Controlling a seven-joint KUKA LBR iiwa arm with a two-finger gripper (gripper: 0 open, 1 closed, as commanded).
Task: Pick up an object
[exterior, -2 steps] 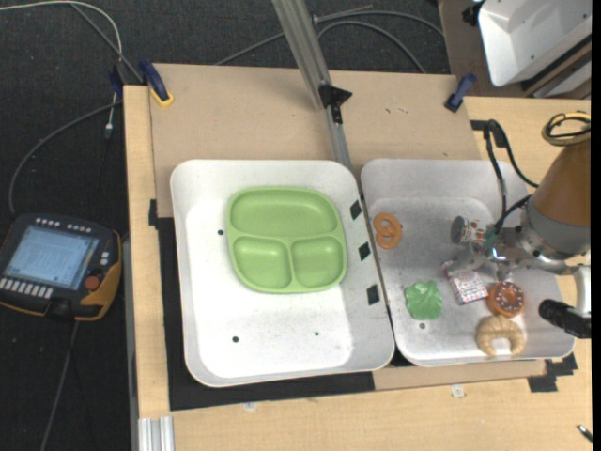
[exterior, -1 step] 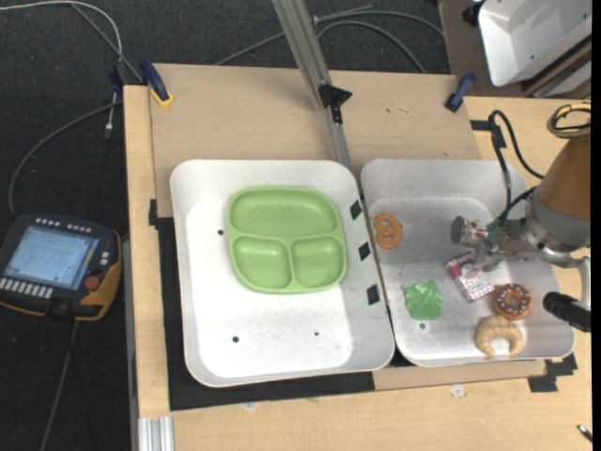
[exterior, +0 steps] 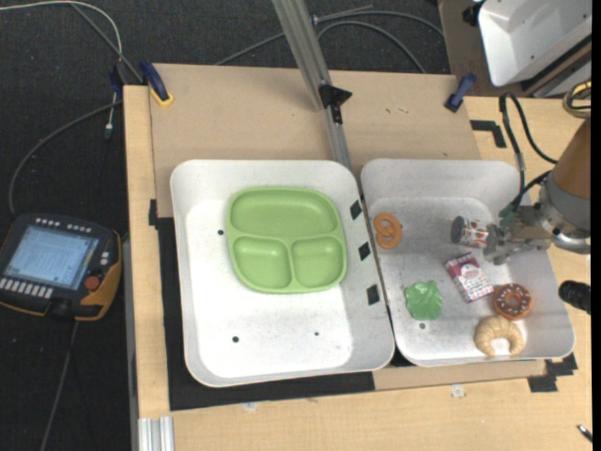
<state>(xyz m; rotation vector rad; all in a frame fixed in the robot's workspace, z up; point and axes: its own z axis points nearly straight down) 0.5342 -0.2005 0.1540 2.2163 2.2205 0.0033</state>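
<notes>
Two shallow white bins side by side on the counter (exterior: 282, 111); left bin (exterior: 202, 346) carrying a green divided tray (exterior: 286, 240), lying flat near its middle, well apart from anything graspable; right bin (exterior: 413, 181) carrying all the small pieces, presumably scattered loose so that each can be approached from above.

In the right bin: a pretzel (exterior: 387, 230) close to the left wall; a green leafy toy (exterior: 423, 300) lower down; a pink packet (exterior: 468, 277) near the centre; a chocolate doughnut (exterior: 513, 301) just beside the packet; a croissant (exterior: 499, 335) near the front edge, close under the doughnut; a small grey and white can-like piece (exterior: 469, 229), lying on its side.

Pincer (exterior: 502, 238) low over the right bin, reaching in from the right, tips next to the can-like piece and just above the pink packet; state of the tips too blurred to judge, so cannot tell whether apart, together or clamped; nothing plainly lifted clear of the bin floor.

Likely target: the can-like piece or the packet, judging by closeness alone. Risk: crowding of packet and doughnut, inviting a nudge instead of a clean grip.
</notes>
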